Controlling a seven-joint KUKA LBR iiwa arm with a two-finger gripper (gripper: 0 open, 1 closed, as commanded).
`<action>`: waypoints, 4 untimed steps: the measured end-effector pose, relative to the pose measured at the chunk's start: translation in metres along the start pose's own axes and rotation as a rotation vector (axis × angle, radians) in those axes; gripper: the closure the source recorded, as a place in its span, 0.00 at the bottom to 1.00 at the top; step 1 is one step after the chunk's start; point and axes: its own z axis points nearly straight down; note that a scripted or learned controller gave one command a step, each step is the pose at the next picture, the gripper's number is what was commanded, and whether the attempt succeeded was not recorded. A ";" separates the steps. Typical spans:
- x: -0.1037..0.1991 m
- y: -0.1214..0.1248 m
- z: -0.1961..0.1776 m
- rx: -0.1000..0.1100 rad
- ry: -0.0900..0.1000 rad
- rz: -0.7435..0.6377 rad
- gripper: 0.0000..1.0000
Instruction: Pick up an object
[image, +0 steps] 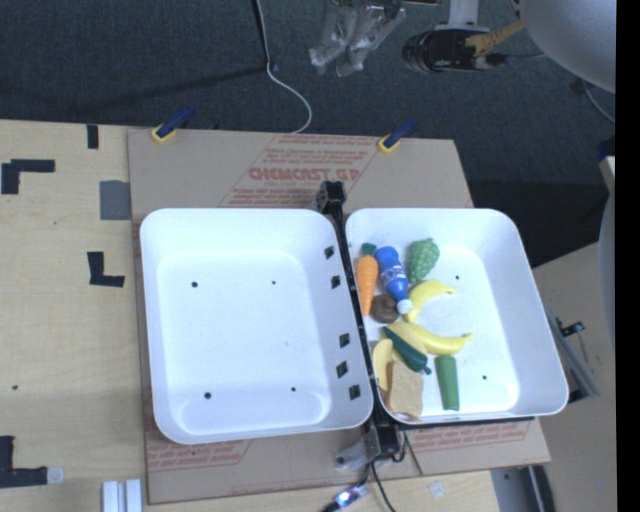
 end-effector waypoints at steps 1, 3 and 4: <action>-0.020 0.004 0.000 0.000 0.000 0.000 1.00; -0.068 0.000 0.000 0.001 0.001 -0.001 1.00; -0.096 0.008 0.000 -0.001 0.001 0.000 1.00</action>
